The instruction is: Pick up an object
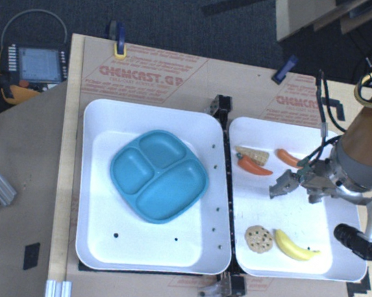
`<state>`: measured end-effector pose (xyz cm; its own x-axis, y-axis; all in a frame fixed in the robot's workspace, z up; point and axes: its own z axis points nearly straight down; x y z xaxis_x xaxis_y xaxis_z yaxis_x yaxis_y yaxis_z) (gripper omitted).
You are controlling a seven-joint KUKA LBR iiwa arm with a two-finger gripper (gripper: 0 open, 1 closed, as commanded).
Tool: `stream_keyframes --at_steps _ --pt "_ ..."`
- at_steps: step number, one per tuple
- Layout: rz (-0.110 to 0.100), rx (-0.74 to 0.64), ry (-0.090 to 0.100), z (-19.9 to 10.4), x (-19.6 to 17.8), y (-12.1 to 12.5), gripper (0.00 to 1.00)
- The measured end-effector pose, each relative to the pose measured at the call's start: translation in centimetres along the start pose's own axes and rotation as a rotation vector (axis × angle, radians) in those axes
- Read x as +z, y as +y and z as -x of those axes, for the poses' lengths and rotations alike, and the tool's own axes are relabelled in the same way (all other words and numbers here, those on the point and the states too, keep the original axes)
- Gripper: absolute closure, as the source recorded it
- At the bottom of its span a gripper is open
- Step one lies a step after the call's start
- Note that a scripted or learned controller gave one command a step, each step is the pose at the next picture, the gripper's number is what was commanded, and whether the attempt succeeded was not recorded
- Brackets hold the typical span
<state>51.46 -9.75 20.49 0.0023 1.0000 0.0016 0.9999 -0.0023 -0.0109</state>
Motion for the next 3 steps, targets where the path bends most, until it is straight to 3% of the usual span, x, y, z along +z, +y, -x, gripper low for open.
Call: stream_keyframes --at_steps 1,3 --pt "0.011 -0.002 -0.001 0.0 -0.5 0.3 0.0" --pt "0.003 -0.002 0.001 -0.5 8.9 -0.9 0.0"
